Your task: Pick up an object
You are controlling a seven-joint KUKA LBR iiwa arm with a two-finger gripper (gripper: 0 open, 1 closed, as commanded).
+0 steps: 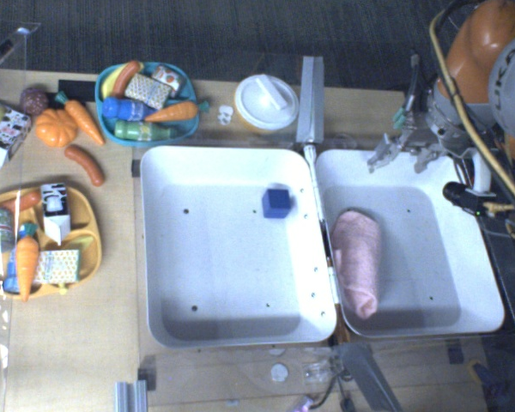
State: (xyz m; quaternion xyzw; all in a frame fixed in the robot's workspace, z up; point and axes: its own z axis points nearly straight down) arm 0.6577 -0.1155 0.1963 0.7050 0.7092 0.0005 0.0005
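The gripper (405, 154) hangs over the right bin's (463, 316) far edge, fingers spread apart, holding nothing. A pink cloth (358, 260) lies in that bin; a blue block (277, 202) sits in the left bin (206, 316).

Open hand (403, 154) hovers over right bin (463, 256), holding nothing.

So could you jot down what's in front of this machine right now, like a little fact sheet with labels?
left bin: holds one small blue cube, near its upper right corner
right bin: holds a rolled pink cloth, lying along its left wall
gripper: above the right bin's upper rim, fingers spread, nothing between them
arm: grey with an orange band, reaching in from the right
beside the bins: a blue bowl and a yellow tray of toy food, a white lid
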